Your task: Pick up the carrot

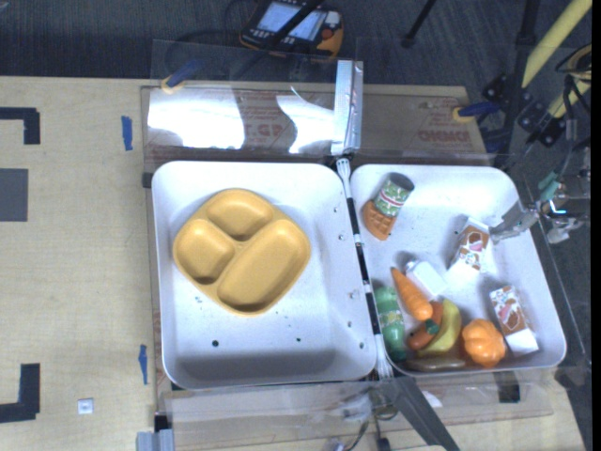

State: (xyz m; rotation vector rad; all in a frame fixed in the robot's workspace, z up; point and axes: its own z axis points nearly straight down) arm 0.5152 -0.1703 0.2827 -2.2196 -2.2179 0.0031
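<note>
The carrot (pixel 411 293) is orange and tapered. It lies in the right bin (pixel 441 181), its tip pointing up-left, resting against a pile of toy food near the bin's front. My gripper (pixel 515 222) is at the bin's right rim, up and to the right of the carrot and well apart from it. A small carton (pixel 472 246) lies between the two, just left of the gripper. Nothing is visibly held.
The right bin also holds a can (pixel 388 205), a banana (pixel 449 325), an orange fruit (pixel 484 341), a green item (pixel 389 319), a white block (pixel 429 278) and a second carton (pixel 510 316). A yellow divided plate (pixel 241 248) sits in the left bin (pixel 188 336).
</note>
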